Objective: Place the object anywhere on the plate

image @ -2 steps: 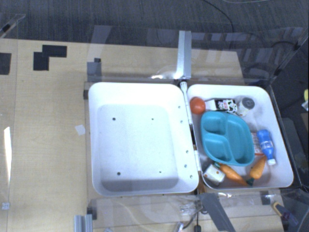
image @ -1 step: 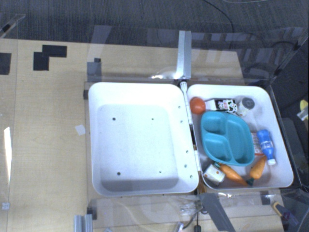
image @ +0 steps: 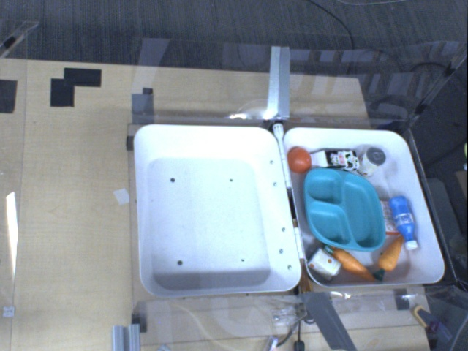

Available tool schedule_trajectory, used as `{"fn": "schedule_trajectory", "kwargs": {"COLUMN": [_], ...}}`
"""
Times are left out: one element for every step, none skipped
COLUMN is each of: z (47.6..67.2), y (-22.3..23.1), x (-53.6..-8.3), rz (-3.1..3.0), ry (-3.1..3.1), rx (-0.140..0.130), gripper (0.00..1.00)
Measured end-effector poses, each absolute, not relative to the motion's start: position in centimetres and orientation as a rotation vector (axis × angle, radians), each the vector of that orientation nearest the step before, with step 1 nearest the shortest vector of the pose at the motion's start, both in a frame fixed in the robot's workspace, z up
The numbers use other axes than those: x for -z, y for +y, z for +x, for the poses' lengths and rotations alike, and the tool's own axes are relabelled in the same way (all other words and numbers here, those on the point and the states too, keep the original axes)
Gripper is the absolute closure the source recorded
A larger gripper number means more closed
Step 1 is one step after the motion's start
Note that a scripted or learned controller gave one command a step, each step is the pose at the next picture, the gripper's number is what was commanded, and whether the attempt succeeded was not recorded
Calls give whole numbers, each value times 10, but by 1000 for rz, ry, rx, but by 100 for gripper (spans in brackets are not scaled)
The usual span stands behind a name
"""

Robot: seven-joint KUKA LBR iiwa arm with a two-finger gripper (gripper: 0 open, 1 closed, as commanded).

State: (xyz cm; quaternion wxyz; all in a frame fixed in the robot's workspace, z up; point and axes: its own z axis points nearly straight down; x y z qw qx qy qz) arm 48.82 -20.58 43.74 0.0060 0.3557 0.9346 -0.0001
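Looking down on the bench, the right bin (image: 420,196) is the busy one: a teal divided plate (image: 344,209) sits in its middle with small things crowded around it. An orange ball (image: 298,159) lies just beside the plate's upper left corner, next to a small black-and-white packet (image: 341,158) and a grey round cap-like piece (image: 374,156), which is too small to name with confidence. A blue bottle (image: 403,221) lies along the plate's right side. Below the plate sit two carrots, one (image: 349,262) near the lower left and one (image: 392,254) near the lower right, with a small white block (image: 324,262) just beside the first. The left bin (image: 146,196) holds nothing that matters here.

The plate's compartments look bare, so no object is on it yet, and the task stands at its very start: choosing and picking one thing. The arm and its hand are away from the bins, so whether the fingers are apart or together cannot be judged.

The next move calls for the arm to reach in from the right and come down over one object with room around it. The ball or the blue bottle seem the easier picks; the carrots lie close against the bin wall and plate rim, leaving little space for fingers.
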Motion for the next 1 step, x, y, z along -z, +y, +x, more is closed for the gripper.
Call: {"fn": "schedule_trajectory", "kwargs": {"z": [489], "y": [-206], "x": [-351], "rz": [285], "ry": [3119], "rx": [4], "gripper": [100]}}
